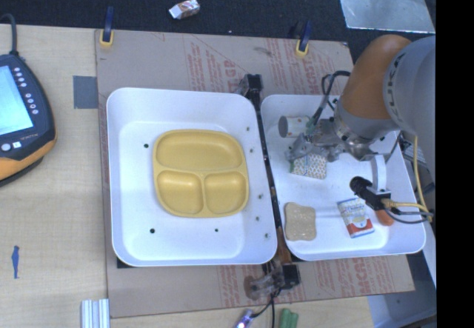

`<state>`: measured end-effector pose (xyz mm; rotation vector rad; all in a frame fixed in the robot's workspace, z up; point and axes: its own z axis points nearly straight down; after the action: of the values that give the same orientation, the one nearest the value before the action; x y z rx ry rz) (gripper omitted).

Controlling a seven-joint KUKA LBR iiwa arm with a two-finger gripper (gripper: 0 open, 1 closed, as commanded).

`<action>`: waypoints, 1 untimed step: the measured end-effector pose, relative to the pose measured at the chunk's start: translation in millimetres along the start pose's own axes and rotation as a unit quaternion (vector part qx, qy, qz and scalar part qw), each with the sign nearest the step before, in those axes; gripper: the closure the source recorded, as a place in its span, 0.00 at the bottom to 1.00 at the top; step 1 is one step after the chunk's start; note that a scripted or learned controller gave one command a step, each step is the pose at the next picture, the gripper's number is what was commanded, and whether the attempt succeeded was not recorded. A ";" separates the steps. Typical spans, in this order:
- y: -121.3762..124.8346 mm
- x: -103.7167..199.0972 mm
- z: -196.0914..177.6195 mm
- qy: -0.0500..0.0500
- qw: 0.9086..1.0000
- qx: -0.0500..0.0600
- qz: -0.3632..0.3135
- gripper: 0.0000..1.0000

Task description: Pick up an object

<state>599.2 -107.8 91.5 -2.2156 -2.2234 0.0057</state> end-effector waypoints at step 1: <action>0.1 -1.0 -10.5 0.000 1.000 0.001 0.000 1.00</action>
<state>599.3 -108.7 102.0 -2.2150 -2.2229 0.0077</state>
